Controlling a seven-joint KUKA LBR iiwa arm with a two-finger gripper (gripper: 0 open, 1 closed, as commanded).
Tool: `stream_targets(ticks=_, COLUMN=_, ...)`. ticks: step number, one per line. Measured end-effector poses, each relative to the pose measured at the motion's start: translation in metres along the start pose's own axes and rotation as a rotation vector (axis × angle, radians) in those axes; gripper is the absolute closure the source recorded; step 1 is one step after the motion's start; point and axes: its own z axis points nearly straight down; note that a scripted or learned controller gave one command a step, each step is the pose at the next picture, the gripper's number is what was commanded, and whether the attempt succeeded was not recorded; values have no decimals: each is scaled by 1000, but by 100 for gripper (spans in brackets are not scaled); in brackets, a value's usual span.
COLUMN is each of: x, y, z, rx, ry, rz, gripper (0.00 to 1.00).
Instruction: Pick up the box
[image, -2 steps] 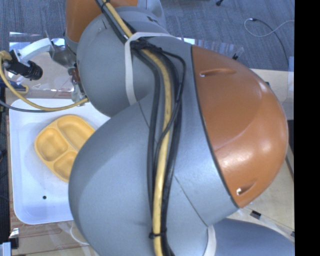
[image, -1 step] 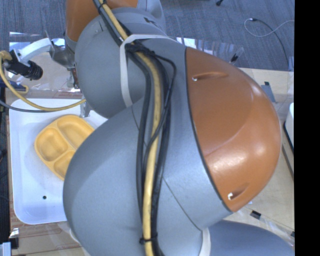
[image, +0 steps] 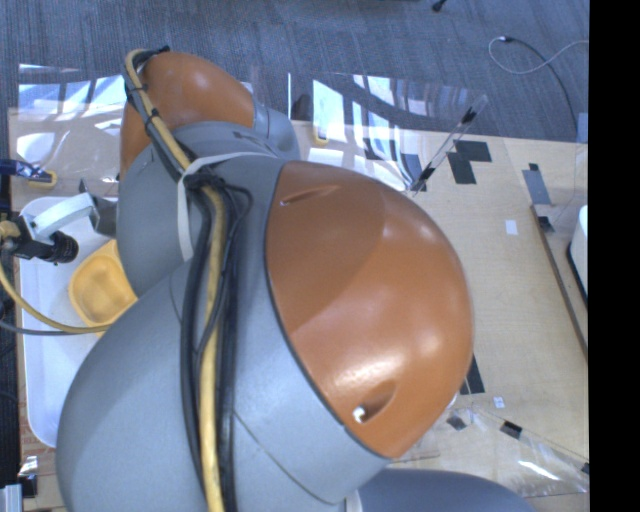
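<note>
The grey and orange arm (image: 300, 300) looms close to the camera and covers most of the camera view, hiding the bins' middle. At the far left a strip of a white bin (image: 35, 330) shows, with a yellow rounded object (image: 98, 288) lying in it beside the arm. Near the left edge a white and black part (image: 45, 232) with a yellow cable sits over the bin; it may belong to the gripper. I cannot make out a box.
Clear plastic walls (image: 380, 110) stand along the back of the bench. The wooden bench top (image: 520, 300) with black tape marks stretches to the right. A yellow cable (image: 20, 300) loops over the left bin.
</note>
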Motion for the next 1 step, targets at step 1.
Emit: stream_targets(ticks=1, x=65, y=13, z=47, rx=-1, ry=2, rz=-30, gripper=0)
